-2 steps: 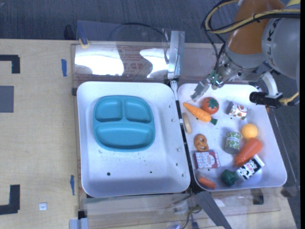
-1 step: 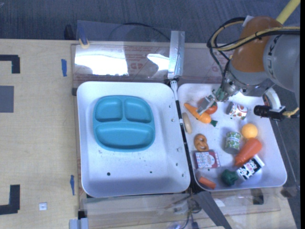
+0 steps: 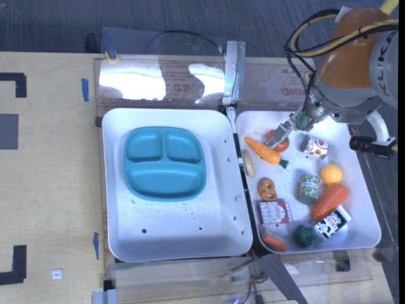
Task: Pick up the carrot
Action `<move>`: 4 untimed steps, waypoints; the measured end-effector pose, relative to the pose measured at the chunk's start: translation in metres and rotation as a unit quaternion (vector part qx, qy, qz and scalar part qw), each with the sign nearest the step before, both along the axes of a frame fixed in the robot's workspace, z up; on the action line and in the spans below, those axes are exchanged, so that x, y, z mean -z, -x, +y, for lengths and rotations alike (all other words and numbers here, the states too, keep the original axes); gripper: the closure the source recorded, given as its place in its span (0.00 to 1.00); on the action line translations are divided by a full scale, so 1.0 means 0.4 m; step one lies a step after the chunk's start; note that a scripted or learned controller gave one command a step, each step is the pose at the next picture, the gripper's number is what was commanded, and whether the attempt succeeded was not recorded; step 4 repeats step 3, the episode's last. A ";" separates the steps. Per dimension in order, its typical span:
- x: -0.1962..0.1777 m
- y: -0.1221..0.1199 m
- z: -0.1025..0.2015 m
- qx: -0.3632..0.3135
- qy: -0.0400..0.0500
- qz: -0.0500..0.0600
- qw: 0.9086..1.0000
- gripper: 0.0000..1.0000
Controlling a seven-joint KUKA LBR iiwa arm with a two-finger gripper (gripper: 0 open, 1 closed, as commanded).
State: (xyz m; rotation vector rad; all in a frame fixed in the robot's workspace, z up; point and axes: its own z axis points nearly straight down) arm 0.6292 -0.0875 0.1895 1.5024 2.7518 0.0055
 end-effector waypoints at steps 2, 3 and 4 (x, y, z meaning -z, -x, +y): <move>0.224 0.044 -0.045 -0.050 0.001 -0.004 0.999 1.00; -0.029 0.050 -0.096 -0.061 0.002 -0.003 0.998 1.00; -0.029 0.050 -0.096 -0.061 0.002 -0.003 0.998 1.00</move>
